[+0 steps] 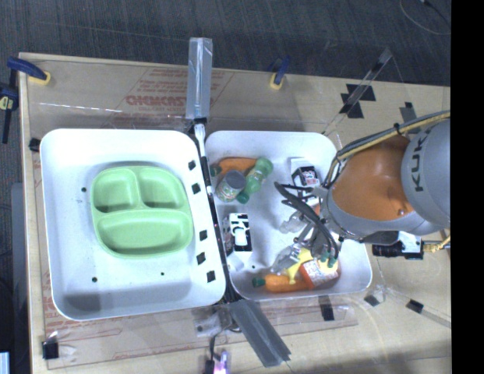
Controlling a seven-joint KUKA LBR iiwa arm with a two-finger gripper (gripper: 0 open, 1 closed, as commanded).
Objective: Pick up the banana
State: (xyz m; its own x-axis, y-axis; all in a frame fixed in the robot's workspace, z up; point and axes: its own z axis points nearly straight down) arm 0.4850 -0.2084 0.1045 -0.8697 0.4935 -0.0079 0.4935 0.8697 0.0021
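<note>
Gripper (302,249) sits low over the right bin's (261,142) near edge, toward its right corner, w/ cables around the wrist; can't tell its state from this angle. Banana (302,255): a small yellow bit shows right under the gripper, touching an orange-red packet (316,273) and just beside a carrot (277,284).

Step, I'd judge: descent/grasp attempt on banana, lift not yet done. Next needs a firm close on yellow only, then straight lift clear of packet.

Count: 2 white bins; left bin (62,209) has 1 green divided tray (142,211). Right bin: 1 banana, 1 carrot, 1 packet, 1 green bottle (253,176), 1 black-white card (240,232).
</note>
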